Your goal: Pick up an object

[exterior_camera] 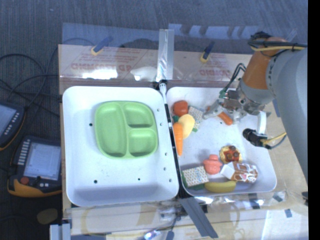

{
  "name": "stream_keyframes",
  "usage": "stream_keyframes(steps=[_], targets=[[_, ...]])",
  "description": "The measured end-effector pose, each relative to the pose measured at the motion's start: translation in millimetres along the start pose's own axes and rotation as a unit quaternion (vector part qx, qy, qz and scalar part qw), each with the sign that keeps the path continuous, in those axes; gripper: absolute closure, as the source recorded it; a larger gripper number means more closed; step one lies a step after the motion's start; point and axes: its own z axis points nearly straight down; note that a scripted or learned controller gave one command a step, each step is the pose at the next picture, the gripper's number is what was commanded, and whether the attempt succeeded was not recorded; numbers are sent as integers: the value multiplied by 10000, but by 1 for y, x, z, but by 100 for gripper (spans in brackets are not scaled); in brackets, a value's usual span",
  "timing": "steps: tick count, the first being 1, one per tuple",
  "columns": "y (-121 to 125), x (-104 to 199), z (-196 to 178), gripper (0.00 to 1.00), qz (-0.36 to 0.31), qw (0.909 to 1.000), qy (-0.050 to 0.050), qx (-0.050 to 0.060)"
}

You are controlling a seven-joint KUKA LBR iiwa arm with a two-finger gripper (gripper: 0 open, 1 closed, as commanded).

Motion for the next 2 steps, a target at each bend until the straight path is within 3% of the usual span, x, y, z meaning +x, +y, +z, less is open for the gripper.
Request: stream_keyframes(steps=[1, 2], targets=[[28, 15, -49, 0, 883, 9961, 3, 47], [17, -4, -5, 0, 1331, 9911, 8, 48]])
